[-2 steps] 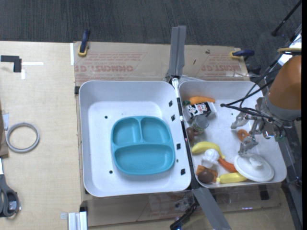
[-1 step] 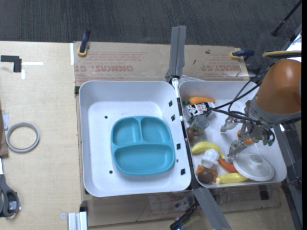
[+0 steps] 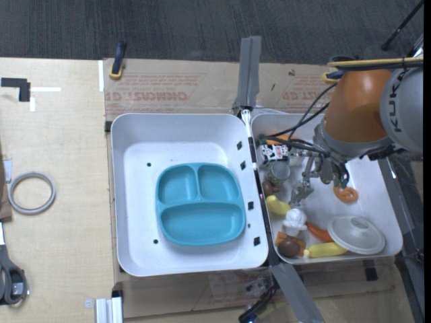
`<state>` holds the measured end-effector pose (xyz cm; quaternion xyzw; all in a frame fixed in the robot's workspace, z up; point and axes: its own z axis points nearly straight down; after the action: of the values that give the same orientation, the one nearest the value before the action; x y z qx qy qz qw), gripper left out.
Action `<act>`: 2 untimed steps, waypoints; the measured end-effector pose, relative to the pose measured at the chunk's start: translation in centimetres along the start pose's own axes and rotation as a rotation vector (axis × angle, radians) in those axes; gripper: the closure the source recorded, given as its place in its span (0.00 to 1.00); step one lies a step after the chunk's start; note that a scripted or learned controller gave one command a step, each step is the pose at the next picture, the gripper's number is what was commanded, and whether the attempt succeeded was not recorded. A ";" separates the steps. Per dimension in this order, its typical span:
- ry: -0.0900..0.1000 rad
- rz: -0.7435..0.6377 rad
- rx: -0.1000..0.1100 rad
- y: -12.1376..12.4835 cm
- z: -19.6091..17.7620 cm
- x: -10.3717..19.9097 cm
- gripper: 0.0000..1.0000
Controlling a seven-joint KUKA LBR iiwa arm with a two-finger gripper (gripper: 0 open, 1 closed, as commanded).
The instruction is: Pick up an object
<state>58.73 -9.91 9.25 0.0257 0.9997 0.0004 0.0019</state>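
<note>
Reaching into the right bin [image 3: 394, 210], nothing lifted yet.
Hanging low over the clutter, the tool [image 3: 304, 184] has fingers I cannot tell to be parted or closed, and nothing shows between them. Candidate objects lie beneath and beside it: a yellow piece [image 3: 276, 205], a white lid [image 3: 360, 234], an orange ring [image 3: 347, 194]. Grasp and lift appear left to do; the blue divided plate [image 3: 200, 204] sits in the left bin [image 3: 128, 200].
</note>
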 end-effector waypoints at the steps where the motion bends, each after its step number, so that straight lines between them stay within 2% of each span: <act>1: -0.015 0.100 0.002 -3.4 -0.3 8.7 0.00; 2: 0.001 0.122 0.000 -12.2 0.1 5.2 0.00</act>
<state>52.87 -21.87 9.17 0.0867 0.9962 0.0005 0.0015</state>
